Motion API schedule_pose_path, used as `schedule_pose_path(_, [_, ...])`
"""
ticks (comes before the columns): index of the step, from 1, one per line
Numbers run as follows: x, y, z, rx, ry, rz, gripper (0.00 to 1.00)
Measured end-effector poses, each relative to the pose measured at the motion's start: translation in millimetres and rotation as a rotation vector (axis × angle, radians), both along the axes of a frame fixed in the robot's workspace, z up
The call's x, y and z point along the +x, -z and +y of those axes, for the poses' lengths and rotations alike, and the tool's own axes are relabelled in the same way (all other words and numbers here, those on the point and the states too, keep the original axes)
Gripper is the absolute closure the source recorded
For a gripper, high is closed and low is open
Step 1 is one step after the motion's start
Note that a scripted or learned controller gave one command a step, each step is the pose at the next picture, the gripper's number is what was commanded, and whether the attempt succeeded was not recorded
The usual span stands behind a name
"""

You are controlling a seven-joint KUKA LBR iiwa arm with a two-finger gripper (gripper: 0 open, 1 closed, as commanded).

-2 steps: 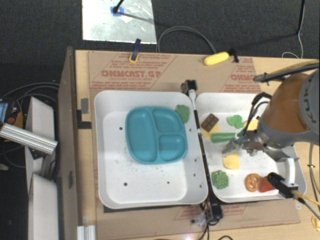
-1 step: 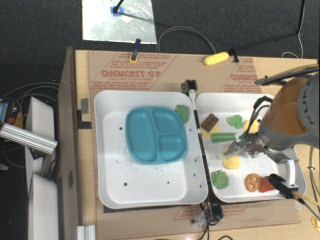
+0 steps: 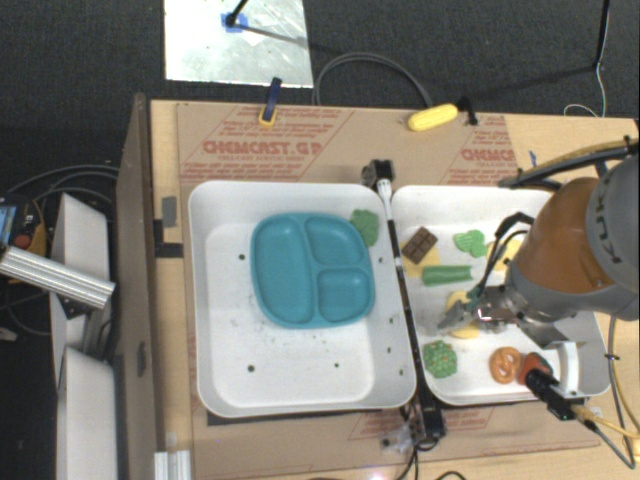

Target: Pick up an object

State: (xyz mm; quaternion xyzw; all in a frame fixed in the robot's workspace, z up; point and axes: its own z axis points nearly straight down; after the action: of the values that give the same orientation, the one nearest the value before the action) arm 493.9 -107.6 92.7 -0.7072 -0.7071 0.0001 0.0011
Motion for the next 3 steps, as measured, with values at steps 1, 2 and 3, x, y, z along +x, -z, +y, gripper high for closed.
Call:
schedule_pose_path(1, [54,-30,-30,-0.005,-0.005,-0.009,0.00])
schedule_pose_path(2, [45,-89,22,-0.001,-0.008,-0.006,0.00])
schedule_pose_path(3, [37,-134,13,-0.002,-0.005,-0.007,0.00])
